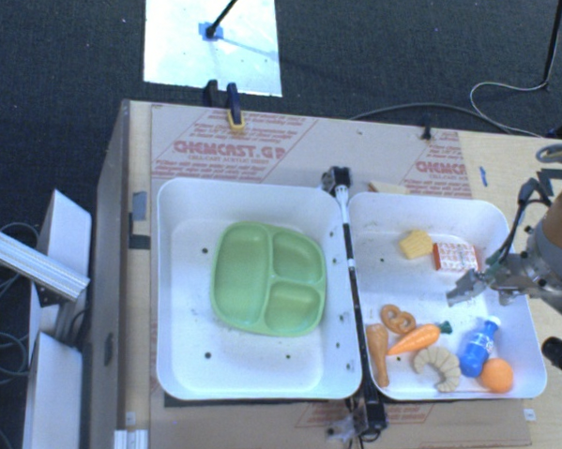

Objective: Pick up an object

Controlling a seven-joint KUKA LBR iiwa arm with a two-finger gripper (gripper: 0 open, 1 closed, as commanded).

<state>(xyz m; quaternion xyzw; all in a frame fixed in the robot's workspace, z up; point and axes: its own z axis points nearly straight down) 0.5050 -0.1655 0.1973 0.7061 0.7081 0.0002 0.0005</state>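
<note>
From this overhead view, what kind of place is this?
Likely a robot lab test bench: two white bins on a board, toy food like a carrot and croissant, loose cables on dark carpet.

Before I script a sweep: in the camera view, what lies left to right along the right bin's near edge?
Ice-cream cone → carrot → croissant → blue bottle → orange.

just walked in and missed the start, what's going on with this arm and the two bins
A robot arm reaches in from the right, its gripper over the right bin, with the red and white box and blue bottle close by. Nothing shows between its fingers. Toy foods lie in that bin, including a carrot and pretzel. The left bin holds a green divided plate.
</note>
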